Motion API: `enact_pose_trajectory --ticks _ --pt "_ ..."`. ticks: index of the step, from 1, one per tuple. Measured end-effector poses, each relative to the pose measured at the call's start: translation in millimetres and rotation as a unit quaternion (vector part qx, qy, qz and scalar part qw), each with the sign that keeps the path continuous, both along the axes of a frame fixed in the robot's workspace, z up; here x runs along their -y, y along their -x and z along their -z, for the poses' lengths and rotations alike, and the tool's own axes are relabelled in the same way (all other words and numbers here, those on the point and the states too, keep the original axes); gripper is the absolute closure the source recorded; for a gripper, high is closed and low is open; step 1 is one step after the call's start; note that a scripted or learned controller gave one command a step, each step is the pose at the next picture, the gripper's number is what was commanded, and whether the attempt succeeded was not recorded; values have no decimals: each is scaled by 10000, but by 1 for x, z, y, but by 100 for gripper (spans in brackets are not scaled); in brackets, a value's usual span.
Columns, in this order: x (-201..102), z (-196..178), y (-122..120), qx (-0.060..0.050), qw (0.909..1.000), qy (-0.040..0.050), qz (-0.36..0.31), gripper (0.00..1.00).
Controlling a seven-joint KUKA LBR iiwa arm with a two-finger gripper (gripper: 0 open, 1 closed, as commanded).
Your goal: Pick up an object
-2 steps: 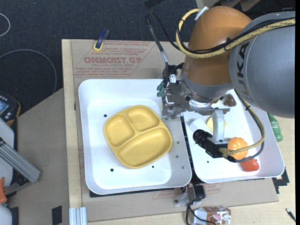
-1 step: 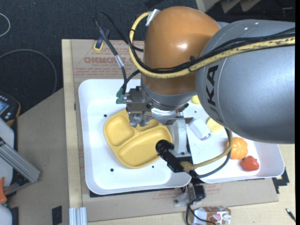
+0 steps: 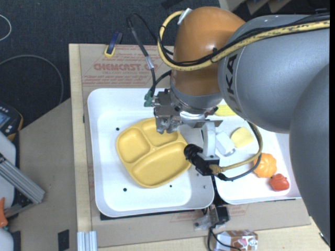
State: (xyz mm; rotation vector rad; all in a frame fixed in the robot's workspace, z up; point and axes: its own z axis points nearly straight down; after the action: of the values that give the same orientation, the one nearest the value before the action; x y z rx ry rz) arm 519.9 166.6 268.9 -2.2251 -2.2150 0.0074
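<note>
A large grey robot arm fills the upper right, reaching in from the right, with a rounded orange band above its wrist and a yellow-and-black cable looped around it. Beneath it lies a bench topped with a tan cardboard sheet printed with red lettering. Two shallow white bins sit side by side on the sheet. The left bin holds a yellow divided tray, the biggest loose object, lying tilted across the bin's middle with three compartments facing up. The gripper hangs at the tray's upper edge, touching or just above its rim; whether its jaws are apart or together cannot be told, since the wrist hardware hides them. The right bin, partly covered by the arm, holds a pale yellow block near its top, an orange pepper-shaped toy lower down, and a small red toy just beside it. A small white piece lies near the wall between the two bins
</note>
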Motion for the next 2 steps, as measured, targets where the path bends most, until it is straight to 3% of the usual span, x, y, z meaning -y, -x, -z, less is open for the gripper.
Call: enact_pose_trajectory --ticks 1,2 --pt "52 -64 41 53 10000 -16 4 100" --pt "57 -151 40 80 10000 -24 -27 100"
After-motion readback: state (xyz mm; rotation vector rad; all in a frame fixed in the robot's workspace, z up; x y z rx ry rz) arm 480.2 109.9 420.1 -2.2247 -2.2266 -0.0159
